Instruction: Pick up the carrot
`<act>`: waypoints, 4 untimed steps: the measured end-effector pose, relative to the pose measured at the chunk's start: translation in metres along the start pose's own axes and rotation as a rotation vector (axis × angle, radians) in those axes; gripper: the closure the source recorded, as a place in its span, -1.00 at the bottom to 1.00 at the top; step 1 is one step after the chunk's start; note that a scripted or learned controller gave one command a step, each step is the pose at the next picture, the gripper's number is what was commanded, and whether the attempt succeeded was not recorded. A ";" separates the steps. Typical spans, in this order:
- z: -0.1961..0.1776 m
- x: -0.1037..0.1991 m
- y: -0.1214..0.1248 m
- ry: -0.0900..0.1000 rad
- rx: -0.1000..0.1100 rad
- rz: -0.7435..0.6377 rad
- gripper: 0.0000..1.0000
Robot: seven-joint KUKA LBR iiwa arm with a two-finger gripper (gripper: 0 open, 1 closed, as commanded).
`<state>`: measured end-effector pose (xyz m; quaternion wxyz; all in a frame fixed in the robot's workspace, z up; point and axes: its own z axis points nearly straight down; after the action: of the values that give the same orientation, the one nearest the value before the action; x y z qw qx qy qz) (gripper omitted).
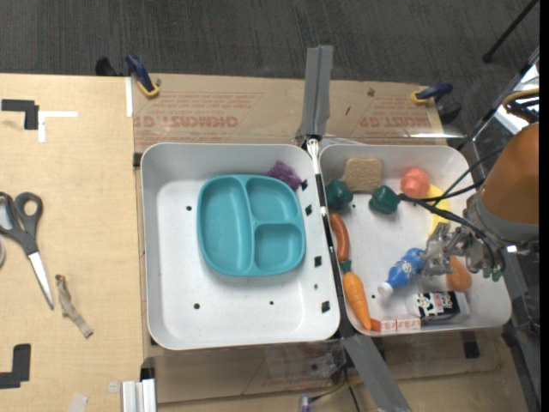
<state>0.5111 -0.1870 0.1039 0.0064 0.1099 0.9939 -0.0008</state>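
The gripper [448,260], its grip state unreadable, hung well right of the carrot [356,297], perhaps snagging the blue bottle [401,273] between.

- The arm [515,183] is cut off by the right edge of the frame, just right of the right bin [390,157].
- The gripper [452,251], low over the right bin's right side, is too tangled among cables to read.
- An orange object [460,275] lies half hidden beneath the gripper.
- A purple item [286,174], perhaps a toy, peeks from behind the teal divided plate [253,224], left of the right bin.
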 end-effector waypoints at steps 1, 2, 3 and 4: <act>-0.063 0.016 -0.023 0.009 0.001 0.224 1.00; -0.040 0.022 -0.041 0.013 0.001 0.249 1.00; -0.085 0.023 -0.041 0.009 0.003 0.490 1.00; -0.157 -0.011 -0.034 0.010 0.003 0.427 1.00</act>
<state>0.5121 -0.2216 0.2608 0.0013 0.3182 0.9480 -0.0001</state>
